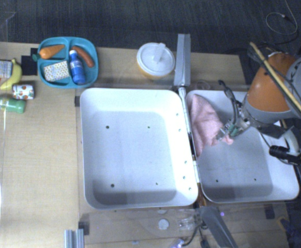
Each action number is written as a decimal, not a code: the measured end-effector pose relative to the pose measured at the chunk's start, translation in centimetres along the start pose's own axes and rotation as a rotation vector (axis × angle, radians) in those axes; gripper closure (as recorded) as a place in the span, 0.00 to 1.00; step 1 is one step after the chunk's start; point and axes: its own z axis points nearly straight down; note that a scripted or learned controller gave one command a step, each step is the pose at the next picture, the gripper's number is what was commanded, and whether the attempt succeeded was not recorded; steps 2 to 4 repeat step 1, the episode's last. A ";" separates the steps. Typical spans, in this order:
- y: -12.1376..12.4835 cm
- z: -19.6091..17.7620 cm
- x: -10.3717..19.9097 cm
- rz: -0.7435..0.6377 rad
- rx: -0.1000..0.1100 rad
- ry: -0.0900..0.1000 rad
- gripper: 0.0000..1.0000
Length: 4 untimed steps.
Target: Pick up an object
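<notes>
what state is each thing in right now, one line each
pink cloth: crumpled, lying in the right bin against its left wall
claw: down in the right bin at the cloth's right edge, touching it
right bin: holds the cloth
left bin: sits beside the right bin
blue tray: on the bench, holding toy food
white lidded cup: upright, lid on

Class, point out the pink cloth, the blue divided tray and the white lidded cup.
pink cloth (202, 122), camera view, middle of its folds
blue divided tray (92, 50), camera view, right rim
white lidded cup (155, 59), camera view, centre of lid
</notes>
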 end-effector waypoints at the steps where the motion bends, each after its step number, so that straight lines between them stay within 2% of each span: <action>1: 6.3 -5.8 -2.4 0.107 0.015 0.011 1.00; 4: 6.3 -5.8 -2.4 0.107 0.015 0.011 1.00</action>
